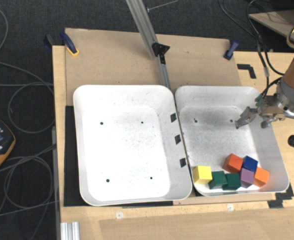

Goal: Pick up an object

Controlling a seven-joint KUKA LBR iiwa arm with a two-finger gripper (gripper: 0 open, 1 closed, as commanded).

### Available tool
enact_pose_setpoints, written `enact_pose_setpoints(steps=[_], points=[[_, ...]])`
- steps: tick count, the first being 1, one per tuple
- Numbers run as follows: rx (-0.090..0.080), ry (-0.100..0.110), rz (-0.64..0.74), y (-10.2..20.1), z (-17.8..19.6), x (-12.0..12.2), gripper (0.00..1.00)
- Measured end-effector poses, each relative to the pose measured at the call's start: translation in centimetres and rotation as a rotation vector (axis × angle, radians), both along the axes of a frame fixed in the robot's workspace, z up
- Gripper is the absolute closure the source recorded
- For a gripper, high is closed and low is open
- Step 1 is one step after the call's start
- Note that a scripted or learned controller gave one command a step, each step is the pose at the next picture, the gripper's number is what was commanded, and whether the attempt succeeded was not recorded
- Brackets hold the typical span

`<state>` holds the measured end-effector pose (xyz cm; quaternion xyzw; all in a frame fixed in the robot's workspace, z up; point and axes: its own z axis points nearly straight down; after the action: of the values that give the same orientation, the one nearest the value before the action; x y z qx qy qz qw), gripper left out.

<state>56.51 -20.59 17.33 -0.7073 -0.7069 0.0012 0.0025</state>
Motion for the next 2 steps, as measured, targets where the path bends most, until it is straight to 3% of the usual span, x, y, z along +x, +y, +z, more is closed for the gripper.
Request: enact_pose_setpoints(steps=[2], points=[[0.0,0.0,0.001,0.2,-7.6,-0.4,0.0]])
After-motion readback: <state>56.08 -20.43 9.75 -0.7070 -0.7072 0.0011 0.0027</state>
